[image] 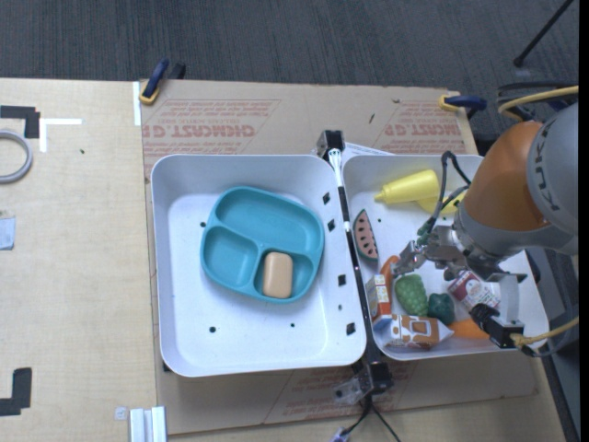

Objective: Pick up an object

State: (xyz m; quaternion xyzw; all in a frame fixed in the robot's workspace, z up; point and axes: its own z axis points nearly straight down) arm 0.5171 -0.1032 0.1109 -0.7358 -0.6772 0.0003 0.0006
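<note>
Dark grey carpet at the top, below it a pale wooden table (74, 274) carrying a brown cardboard sheet (276, 118) with mirrored red print, and on the cardboard two white bins side by side. Left bin (184, 330): a teal divided plate (241, 224) with a beige rounded piece (277, 274) lying in its lower right compartment. Right bin (368, 175): crowded and partly covered by the grey and orange arm (511, 187), so its right wall hardly to be seen. At its top a yellow cone-shaped bottle (410, 188), touching or just beside the arm. Near the left wall a watermelon slice (366, 235), lying alone. Lower down a tight heap: a green bumpy vegetable (411, 295), a darker green piece (441, 308) just beside it, a small printed carton (411, 331) at the front, a red and white packet (378, 290) at the left, an orange piece (471, 330) half hidden under black parts of the arm. Gripper (421, 250) low over this heap, just above the green vegetable; jaws too small and cluttered to judge, cannot tell wide or narrow, nothing clearly seen between them. At the far left edge a grey ring (11, 157), cut off by the border.
</note>
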